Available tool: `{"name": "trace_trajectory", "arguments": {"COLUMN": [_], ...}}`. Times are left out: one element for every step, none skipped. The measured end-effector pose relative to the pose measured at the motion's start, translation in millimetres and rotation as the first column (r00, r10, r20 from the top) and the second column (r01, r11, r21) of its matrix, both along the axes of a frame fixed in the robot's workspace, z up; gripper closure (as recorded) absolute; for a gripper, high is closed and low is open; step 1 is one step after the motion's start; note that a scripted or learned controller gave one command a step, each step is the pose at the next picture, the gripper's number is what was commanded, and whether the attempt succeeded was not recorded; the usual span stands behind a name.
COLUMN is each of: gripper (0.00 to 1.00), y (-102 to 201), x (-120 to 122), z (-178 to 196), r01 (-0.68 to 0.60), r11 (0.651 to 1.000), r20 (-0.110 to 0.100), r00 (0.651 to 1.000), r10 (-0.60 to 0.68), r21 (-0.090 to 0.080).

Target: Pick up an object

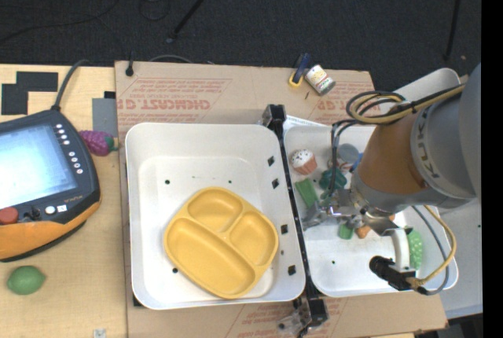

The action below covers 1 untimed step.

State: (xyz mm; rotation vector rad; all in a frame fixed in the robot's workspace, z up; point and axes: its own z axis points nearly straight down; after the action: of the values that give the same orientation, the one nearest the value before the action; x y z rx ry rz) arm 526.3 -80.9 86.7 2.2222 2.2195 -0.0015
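Observation:
My gripper hangs low over the middle of the right bin, under the orange wrist band. Around it lie several small objects. A round white and brown piece sits at the bin's far left, with a dark green block just in front of it. A teal piece lies beside the wrist. A small green and orange piece rests right by the gripper, and a white and green object lies to the right. The arm hides whatever is directly beneath the gripper.
The left bin holds a yellow divided plate. A teach pendant lies at the far left, with a green ball in front of it and a purple toy beside it. A small can and a blue clip sit behind the bins.

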Motion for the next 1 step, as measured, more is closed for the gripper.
{"name": "trace_trajectory", "arguments": {"gripper": [0.0], "y": [46.7], "x": [-51.3], "z": [106.0], "r01": [-0.005], "r11": [1.0], "r20": [0.002], "r00": [1.0], "r10": [0.005], "r21": [0.005]}}
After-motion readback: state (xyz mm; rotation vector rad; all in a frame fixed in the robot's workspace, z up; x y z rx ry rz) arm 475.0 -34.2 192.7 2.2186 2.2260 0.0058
